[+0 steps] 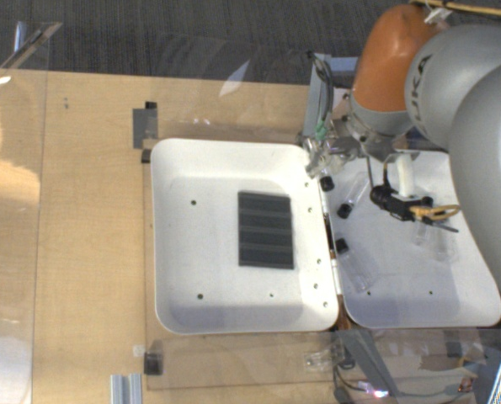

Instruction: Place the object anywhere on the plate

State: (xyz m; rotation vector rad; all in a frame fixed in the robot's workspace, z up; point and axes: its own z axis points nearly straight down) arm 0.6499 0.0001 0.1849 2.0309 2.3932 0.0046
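We see the grey arm reaching over the right bin. Beside it, the left bin carries a dark ribbed plate at its middle, with nothing on top. The gripper hangs at the right bin's upper left corner, and we cannot tell whether it is wide, narrow or holding anything. A small dark piece lies by that bin's left edge. We judge it to be the object, so both picking and placing remain.
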